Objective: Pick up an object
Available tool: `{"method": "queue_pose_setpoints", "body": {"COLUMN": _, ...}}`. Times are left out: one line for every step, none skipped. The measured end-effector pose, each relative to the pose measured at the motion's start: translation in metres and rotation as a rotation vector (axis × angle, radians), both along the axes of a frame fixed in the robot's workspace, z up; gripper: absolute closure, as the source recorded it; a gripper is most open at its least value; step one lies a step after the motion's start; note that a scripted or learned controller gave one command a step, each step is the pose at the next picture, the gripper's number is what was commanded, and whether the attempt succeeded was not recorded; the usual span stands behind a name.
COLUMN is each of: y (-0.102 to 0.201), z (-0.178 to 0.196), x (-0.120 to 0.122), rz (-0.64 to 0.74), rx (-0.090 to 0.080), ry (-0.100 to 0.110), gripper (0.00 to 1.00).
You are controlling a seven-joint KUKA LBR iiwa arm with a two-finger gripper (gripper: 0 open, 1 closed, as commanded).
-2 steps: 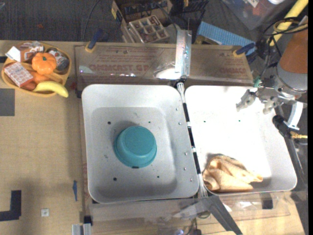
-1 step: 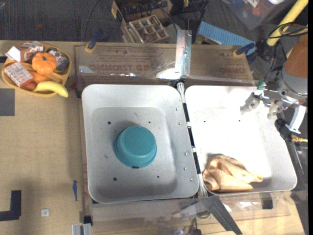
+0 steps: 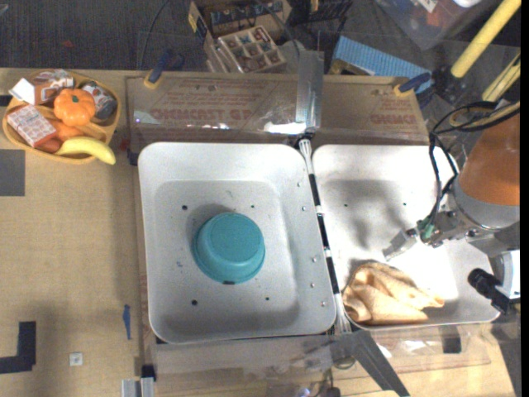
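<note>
Two white bins [image 3: 165, 222] hold a teal bowl [image 3: 230, 247] and tan cloth [image 3: 388, 294]; hand [image 3: 397, 246] state unclear, cardboard lettering unreadable.

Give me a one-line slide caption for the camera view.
KUKA arm's claw poised just above a crumpled tan cloth in the right bin; upturned teal bowl in the left bin.

Faint reddish lettering is seen on the cardboard panel [image 3: 216, 104] behind the bins, and on its neighbour [image 3: 374, 110], but it is blurred and no word can be read.
</note>
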State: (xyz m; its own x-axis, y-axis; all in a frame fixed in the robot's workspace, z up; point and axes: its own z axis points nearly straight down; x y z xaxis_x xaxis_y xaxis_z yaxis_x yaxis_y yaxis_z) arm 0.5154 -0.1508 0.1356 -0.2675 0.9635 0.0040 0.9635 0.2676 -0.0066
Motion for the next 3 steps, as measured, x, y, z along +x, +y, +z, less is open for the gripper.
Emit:
{"method": "queue_pose_setpoints", "body": {"y": -0.001, "z": -0.012, "x": 0.094, "rz": 0.046, "rx": -0.002, "ry": -0.005, "gripper": 0.0}}
{"method": "queue_pose_setpoints", "body": {"y": 0.052, "z": -0.026, "x": 0.151, "rz": 0.058, "rx": -0.003, "ry": -0.005, "gripper": 0.0}}
{"method": "queue_pose_setpoints", "body": {"y": 0.023, "z": 0.01, "x": 0.106, "rz": 0.254, "rx": 0.001, "ry": -0.002, "gripper": 0.0}}
